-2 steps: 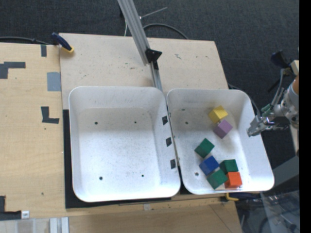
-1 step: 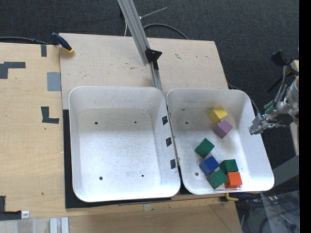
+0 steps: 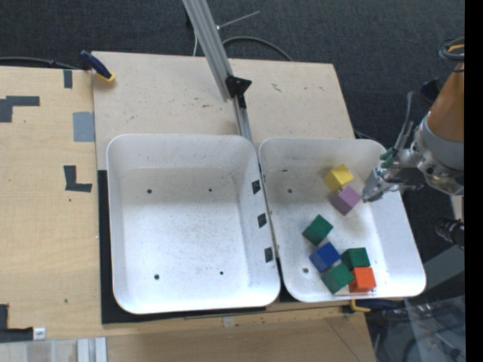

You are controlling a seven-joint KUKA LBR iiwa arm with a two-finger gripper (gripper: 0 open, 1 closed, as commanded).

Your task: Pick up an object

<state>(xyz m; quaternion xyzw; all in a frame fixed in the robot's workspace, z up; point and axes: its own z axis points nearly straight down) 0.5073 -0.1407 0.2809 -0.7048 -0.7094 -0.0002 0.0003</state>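
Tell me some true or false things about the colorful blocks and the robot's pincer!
1. All the blocks sit in the right bin. True.
2. The yellow block lies next to the purple block. True.
3. The orange block is in the left bin. False: it lies in the right bin's near corner, beside a green block.
4. The pincer is over the blue block. False: it is beside the purple block.
5. There are two blue blocks. False: one.

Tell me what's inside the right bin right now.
The right bin holds seven blocks: yellow, purple, a lone green, blue, two more green, and orange. The end effector sits beside the purple block, covering a bit of floor.
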